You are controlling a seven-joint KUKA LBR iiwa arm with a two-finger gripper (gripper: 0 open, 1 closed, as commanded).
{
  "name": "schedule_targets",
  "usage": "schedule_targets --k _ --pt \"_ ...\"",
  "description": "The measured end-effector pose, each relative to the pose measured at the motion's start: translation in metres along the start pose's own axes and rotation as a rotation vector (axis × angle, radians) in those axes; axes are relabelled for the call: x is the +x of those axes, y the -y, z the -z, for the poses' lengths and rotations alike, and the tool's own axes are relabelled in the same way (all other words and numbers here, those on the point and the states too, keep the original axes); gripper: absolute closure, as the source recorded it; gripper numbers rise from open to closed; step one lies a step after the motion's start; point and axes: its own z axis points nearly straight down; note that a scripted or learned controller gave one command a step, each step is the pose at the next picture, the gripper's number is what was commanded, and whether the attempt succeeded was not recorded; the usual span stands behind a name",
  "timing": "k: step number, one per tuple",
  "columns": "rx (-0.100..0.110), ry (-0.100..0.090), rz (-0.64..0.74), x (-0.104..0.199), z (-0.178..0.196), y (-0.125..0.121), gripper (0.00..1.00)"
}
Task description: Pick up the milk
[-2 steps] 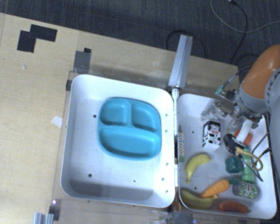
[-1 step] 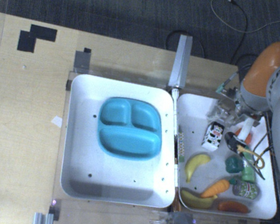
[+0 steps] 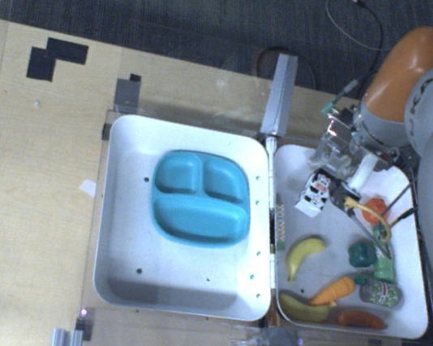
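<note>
Gripper (image 3: 335,159) sat w/ fingers around the milk (image 3: 314,194) at upper right, carton apparently gripped but barely raised off the right bin (image 3: 413,324); lift-out remained, I'd judge.

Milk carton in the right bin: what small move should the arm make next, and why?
Probably a short, straight descent onto the milk carton. The gripper sits just above and behind the carton in the right bin, and nothing shows between its fingers. The banana and carrot lie nearer the camera, apart from the carton, so the way down looks free.
</note>
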Motion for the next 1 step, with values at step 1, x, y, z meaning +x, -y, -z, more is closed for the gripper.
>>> schedule_targets --k 1 --pt "0.002 0.001 -0.007 0.0053 -0.0003 0.0105 1.00"
